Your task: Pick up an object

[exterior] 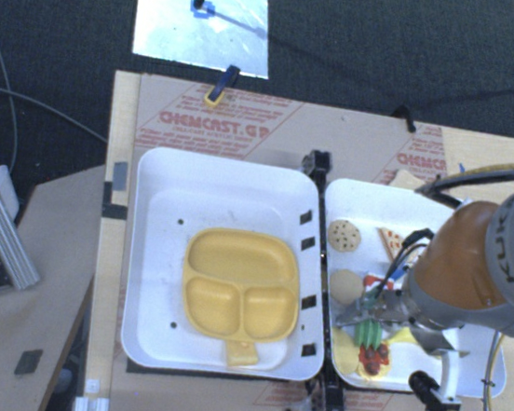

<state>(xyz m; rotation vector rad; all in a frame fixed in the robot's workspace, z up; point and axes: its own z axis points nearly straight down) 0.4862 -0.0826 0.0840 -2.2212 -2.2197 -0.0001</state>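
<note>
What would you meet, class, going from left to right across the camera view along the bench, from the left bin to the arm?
Left white bin → yellow divided tray → black clips on the wall between the bins → round cookie → pizza slice toy → arm's orange band.

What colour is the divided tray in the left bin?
Yellow, a plain pale shade; the divided tray shows clearly in the camera view.

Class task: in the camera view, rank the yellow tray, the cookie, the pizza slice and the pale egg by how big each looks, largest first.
1. Yellow tray, by far the largest.
2. Cookie and pale egg: they look about alike, so no ranking between them.
3. Pizza slice, though the arm may hide part of it.
</note>
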